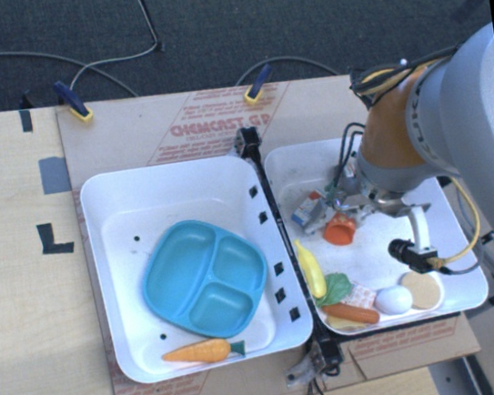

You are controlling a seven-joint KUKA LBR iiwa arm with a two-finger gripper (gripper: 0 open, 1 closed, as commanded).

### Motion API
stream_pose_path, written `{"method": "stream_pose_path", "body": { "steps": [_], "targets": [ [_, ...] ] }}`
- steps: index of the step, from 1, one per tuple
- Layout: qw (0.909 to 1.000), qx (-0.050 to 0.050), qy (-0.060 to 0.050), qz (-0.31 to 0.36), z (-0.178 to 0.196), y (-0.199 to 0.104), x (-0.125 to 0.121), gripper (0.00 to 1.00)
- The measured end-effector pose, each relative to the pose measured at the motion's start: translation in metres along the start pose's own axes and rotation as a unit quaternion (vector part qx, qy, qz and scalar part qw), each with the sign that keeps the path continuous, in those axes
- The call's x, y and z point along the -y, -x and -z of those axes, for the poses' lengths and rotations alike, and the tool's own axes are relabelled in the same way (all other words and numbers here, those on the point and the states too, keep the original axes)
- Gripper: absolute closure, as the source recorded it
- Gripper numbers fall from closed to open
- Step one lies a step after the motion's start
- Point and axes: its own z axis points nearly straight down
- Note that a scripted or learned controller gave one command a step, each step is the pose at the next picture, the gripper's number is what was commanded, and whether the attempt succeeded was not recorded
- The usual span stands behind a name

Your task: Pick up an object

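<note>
In the right bin (469, 297) my gripper (343, 198) hangs low, just above and touching close to a small orange-red cup (339, 230). A small grey and red object (308, 211) lies just left of the gripper. Along that bin's near side sit a yellow banana (311, 268), a green leafy piece (337, 287), a red sausage-shaped item (350, 314), a white egg (393, 299) and a tan round disc (422, 289). The gripper's tips are hidden by its own body and cabling.
The left bin (109, 259) holds a blue divided plate (205, 276) and an orange carrot (197, 353) near its front wall. A black divider with clips (270, 225) runs between the bins. The arm's grey body (457, 124) covers the right bin's far right corner.
</note>
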Motion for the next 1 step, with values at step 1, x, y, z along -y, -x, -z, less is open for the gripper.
{"method": "stream_pose_path", "body": {
  "steps": [1],
  "targets": [
    [1.0000, 0.001, 0.000, -0.001, 0.0094, 0.0014, 0.0005, 1.00]
  ]
}}
